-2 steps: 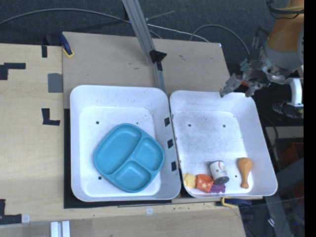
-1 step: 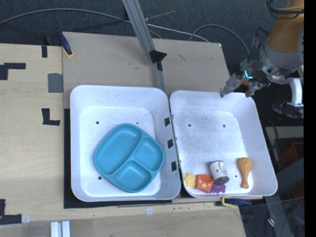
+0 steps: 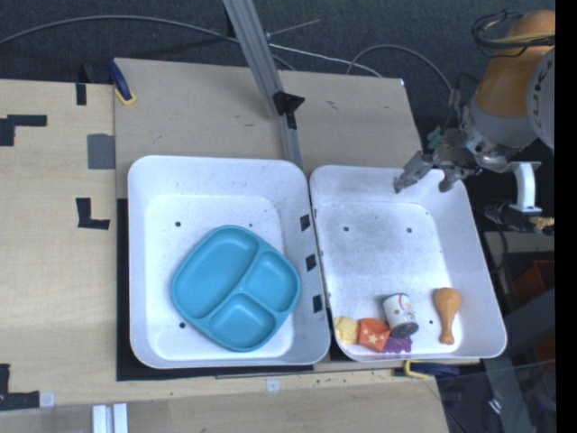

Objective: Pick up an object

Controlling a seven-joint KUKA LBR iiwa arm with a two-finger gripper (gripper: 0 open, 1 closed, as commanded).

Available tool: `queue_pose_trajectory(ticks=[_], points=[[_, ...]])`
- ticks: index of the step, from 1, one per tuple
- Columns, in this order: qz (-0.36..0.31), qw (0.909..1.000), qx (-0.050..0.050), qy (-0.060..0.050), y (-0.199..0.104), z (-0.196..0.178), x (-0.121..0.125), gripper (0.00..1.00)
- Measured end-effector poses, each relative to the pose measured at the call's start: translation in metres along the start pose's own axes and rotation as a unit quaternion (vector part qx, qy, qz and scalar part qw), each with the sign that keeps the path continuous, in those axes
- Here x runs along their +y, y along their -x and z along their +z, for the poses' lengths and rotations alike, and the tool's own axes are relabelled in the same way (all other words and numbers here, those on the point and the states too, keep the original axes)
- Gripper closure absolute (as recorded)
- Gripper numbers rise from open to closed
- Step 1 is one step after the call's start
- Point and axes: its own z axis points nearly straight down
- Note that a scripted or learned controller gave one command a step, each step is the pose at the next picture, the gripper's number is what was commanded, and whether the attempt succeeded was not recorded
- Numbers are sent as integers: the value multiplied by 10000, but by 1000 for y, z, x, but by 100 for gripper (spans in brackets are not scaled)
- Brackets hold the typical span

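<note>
From my remote station: wooden bench (image 3: 54, 269), pale, with black tape marks (image 3: 87, 213) left of the white bins (image 3: 144, 242). Behind the bins, a tan board (image 3: 207, 106); grey metal post (image 3: 257, 52) rising from it. Dark carpet floor (image 3: 379, 7) beyond, thin cables (image 3: 135, 21) trailing across. Even light.

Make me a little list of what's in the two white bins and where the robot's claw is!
left bin: shallow white plastic bin holding a blue plastic tray with three compartments
right bin: shallow white plastic bin with small toys clustered along its near edge
toys, left to right: yellow lumpy toy, orange-red block, small purple piece, white can with a dark end, tan drumstick-shaped toy
gripper: two-finger gripper open, over the right bin's far right corner, holding nothing
distance from toys: far from them
</note>
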Motion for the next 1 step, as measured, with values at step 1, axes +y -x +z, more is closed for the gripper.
queue_pose_trajectory(ticks=[1], points=[[-3, 10000, 7, -11, -4, 63, -7, 0]])
